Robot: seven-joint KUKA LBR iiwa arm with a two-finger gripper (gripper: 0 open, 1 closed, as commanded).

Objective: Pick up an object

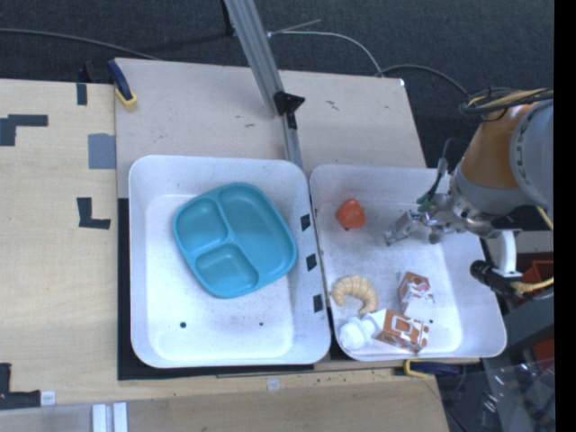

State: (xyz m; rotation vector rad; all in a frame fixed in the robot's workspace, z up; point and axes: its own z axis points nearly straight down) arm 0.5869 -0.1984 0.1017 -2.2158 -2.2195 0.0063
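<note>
Hovering pincer (pixel 392 236), tomato (pixel 350 213) just beside

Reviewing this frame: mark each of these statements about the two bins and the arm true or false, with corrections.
1. The blue three-compartment plastic tray lies in the left white bin. True.
2. The small round orange-red object sits inside that tray. False: it lies in the right white bin.
3. The tan croissant-shaped toy lies in the right bin. True.
4. The gripper holds the orange-red object. False: they are apart, the object lying to the gripper's left in the camera view.
</note>
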